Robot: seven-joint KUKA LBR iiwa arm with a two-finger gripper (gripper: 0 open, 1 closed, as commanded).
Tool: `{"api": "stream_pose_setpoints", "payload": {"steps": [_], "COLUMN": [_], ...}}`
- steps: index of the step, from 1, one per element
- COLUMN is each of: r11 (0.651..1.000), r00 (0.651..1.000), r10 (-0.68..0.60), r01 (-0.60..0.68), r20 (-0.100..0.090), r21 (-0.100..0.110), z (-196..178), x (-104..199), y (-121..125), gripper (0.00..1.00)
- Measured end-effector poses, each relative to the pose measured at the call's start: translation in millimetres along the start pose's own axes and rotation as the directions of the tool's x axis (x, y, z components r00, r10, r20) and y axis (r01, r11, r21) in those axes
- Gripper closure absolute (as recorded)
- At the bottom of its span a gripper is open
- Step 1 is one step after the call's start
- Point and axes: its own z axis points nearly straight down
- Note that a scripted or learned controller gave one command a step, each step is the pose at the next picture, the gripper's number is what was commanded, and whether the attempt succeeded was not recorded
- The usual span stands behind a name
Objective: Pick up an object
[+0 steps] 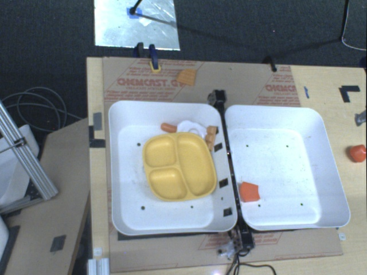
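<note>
- Slanted aluminium frame rail [26,153] and loose grey cables [40,105] at the far left, off the bench, above dark carpet
- Shallow white plastic left bin [123,153] on a printed cardboard sheet [143,82] that covers the pale wooden bench [97,85]
- Yellow plastic plate with three compartments [179,168] lies flat in the middle of the left bin, turned a little so that its corners point diagonally; two compartments sit at its far side and one at its near side
- Small orange sausage-shaped piece [168,128] just beyond the plate's far edge, long axis nearly level across the view
- White rounded object [189,128] beside it, partly hidden by the plate
- Short tan wooden block [211,135] near the left bin's right wall, long axis running towards and away from the camera
- Tan flat piece [186,76] on the cardboard beyond the bins
- Shiny metal sheet [136,15] on the carpet at the top
- Orange squarish block [249,192] in the shallow white right bin [321,130], near its left wall at the near corner
- Small orange-red object [357,153] on the bench, right of the bins
- Whether the pincer is released or clenched cannot be told
</note>
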Motion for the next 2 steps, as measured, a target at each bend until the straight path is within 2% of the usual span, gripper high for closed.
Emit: {"api": "stream_pose_setpoints", "payload": {"steps": [1, 2], "r11": [1.0, 1.0], "r00": [1.0, 1.0], "r10": [-0.01, -0.001], "r01": [0.01, 0.001], "r20": [-0.003, 0.0], "r21": [0.001, 0.0], "z": [3.6, 4.3], "x": [53.0, 10.9], "y": [-7.8, -3.9], "gripper": [0.0, 0.0]}}
